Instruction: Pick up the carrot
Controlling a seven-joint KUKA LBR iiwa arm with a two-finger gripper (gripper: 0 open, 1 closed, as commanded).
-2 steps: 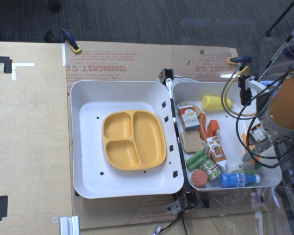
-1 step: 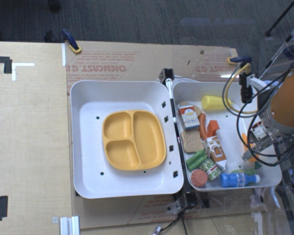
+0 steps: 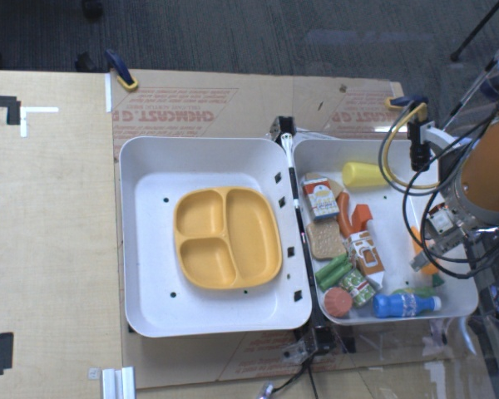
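- Camera view: we see the carrot (image 3: 343, 213) in the right bin (image 3: 461, 310), lying between the small carton (image 3: 320, 199) and the orange bottle (image 3: 362, 218).
- Its long axis runs up and down the frame, slightly tilted; we cannot tell which end is the tip.
- The arm (image 3: 486, 169) sits at the bin's right side, well apart from the carrot.
- We cannot tell the jaws' state.

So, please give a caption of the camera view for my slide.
Carrot lies among toy food in the right bin; a yellow divided plate sits in the left bin.
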